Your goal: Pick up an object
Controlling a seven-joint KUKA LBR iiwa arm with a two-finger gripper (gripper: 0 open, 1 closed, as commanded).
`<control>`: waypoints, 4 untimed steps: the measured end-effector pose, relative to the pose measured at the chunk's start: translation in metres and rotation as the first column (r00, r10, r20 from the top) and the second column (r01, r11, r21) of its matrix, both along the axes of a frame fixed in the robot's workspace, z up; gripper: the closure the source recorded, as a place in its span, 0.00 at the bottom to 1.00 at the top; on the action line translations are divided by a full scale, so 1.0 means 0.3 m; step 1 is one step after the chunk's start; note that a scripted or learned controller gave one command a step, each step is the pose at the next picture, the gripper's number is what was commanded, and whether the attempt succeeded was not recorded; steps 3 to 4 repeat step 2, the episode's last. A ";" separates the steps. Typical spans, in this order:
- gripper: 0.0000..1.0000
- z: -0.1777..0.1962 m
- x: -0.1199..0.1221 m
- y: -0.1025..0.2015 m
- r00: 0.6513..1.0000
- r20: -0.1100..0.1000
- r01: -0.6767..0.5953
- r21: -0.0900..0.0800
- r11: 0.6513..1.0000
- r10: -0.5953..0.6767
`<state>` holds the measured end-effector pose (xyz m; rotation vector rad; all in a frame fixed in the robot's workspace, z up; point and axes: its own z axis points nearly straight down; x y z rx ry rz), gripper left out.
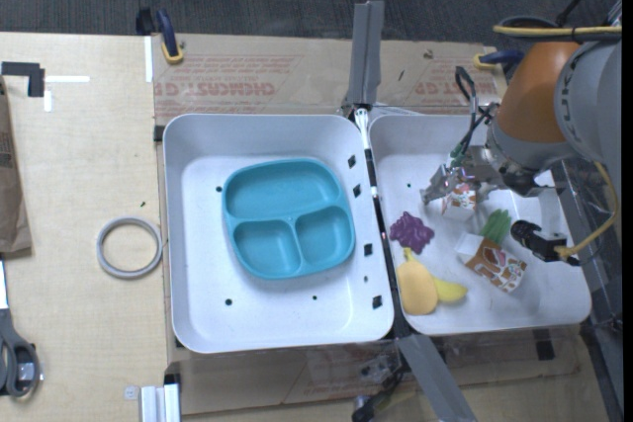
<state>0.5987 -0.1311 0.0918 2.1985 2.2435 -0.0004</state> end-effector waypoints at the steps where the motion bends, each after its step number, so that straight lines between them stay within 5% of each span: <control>1: 1.00 0.033 0.002 -0.003 1.000 0.001 0.003 0.000 1.000 -0.003; 2: 1.00 0.507 -0.176 0.249 1.000 -0.002 0.031 -0.001 1.000 -0.031; 4: 1.00 0.507 -0.176 0.249 1.000 -0.002 0.031 -0.001 1.000 -0.031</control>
